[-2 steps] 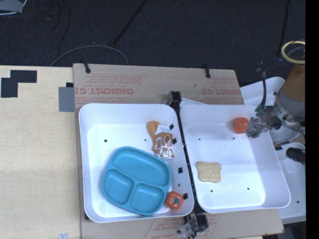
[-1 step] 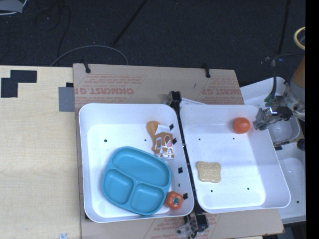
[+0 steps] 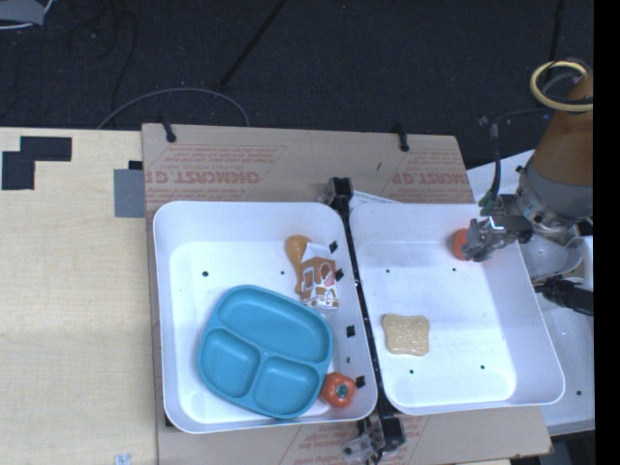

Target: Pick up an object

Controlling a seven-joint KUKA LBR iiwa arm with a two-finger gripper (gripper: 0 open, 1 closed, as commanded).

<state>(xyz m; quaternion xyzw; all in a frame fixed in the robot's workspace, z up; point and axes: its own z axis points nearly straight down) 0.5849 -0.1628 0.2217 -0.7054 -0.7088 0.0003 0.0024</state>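
Nearest the camera, at the near edge of the left bin (image 3: 174, 260), a small tomato (image 3: 338, 390) sits touching the near right corner of a blue tray (image 3: 263, 352) with three compartments. Just beyond the tray, against the divider between the bins, lies a small printed packet (image 3: 319, 285), and touching its far side is a tan, drumstick-shaped piece (image 3: 296, 250). In the right bin (image 3: 523, 376) a pale, flat biscuit (image 3: 405, 334) lies near the middle, a little toward the left and the near side. At the far right edge of this bin, the gripper (image 3: 481, 242) reaches in over the rim, with the grey and orange arm (image 3: 567, 153) rising behind it. A small round orange-red ball (image 3: 459, 243) sits right at the gripper's left tip, touching or nearly touching it. This ball is the likely object to pick, and it lies immediately left of the gripper, on its far-left side, while the biscuit lies well apart toward the near left. Being round, the ball has no long axis to line up with. The gripper's metal parts are small and blurred, so whether it is spread or closed, and whether the ball is actually caught or only beside it, cannot be told. Part of the ball's right side is hidden by the gripper, and the arm is cut off at the right.
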